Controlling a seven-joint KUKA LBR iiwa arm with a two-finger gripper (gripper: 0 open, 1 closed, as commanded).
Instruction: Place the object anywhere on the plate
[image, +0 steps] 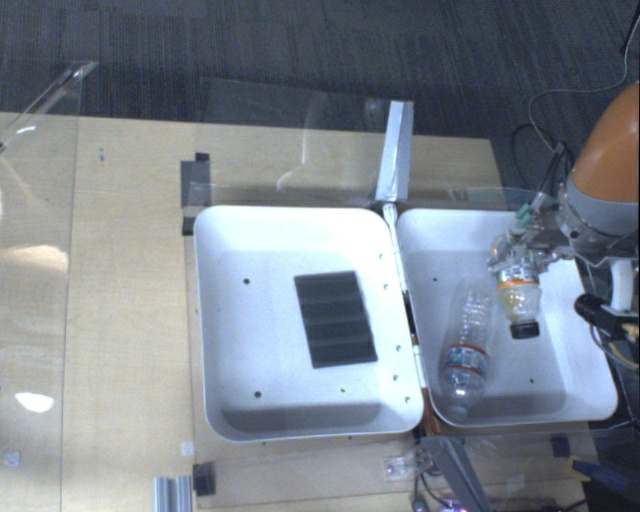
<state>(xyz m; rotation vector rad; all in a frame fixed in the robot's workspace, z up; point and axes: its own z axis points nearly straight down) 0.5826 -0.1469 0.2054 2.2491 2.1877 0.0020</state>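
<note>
Progress is slight so far: nothing lies on the plate, a dark ribbed slab lying flat near the middle of the left bin, with bare white floor all round it. The gripper hangs over the far right part of the right bin, well apart from the plate. Right under its tip is a small bottle with an orange band and a dark cap end pointing toward the near edge; it looks like the thing to be moved. Whether the claw is closed on it or merely touching it I cannot tell, as the tip is blurred. A clear bottle lies on its side along the right bin's left wall, reaching toward the near left corner. Judging from this, the pick is at best just made; the carry across the shared wall and the set-down on the plate are left
</note>
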